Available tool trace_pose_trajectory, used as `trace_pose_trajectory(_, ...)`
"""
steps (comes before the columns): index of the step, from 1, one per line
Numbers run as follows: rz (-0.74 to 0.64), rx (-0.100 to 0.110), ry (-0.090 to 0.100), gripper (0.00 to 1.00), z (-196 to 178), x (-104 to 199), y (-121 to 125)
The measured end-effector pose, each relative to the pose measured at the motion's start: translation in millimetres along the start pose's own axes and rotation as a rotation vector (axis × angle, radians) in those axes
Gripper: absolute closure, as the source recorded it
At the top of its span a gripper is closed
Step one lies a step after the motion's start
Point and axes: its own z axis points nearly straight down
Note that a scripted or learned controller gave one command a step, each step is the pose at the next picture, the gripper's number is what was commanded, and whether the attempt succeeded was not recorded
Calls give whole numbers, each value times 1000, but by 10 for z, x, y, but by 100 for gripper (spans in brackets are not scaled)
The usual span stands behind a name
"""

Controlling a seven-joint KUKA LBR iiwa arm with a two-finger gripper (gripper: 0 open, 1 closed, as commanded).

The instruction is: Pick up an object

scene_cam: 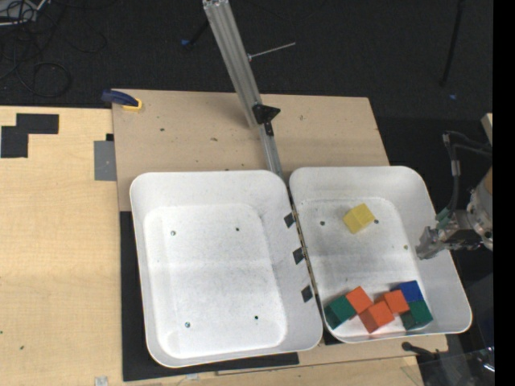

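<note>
Blocks cluster at the near end of the right bin: a green block, two orange ones with a third orange block just beside them, a blue block and a dark green block, all touching or nearly so. Farther up that bin, well apart from the pile, sits a lone yellow block, slightly rotated. Left bin has no objects showing on its floor.

Progress: judging by how things lie, nothing is picked yet, every block rests on the bin floor and none is lifted. Whole grasp is left to do: choose a target, descend, close, lift (yellow looks the easier pick, since it stands alone; the pile is crowded).

Arm pose: it comes in from the right, low over the right bin's right rim. Gripper hangs at that rim, roughly level with the yellow block but well apart from it, and above the pile's far side. No block sits between its fingers. How wide the pincer stands cannot be told, the tip is small and blurred against the rim. Cabling trails off the wrist toward the right edge.
</note>
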Motion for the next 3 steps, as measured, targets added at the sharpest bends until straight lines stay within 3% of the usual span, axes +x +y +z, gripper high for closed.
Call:
trace_pose_trajectory(1,0,3,1,100,-284,-11,9)
trace_pose_trajectory(3,-3,8,4,100,-213,1098,356)
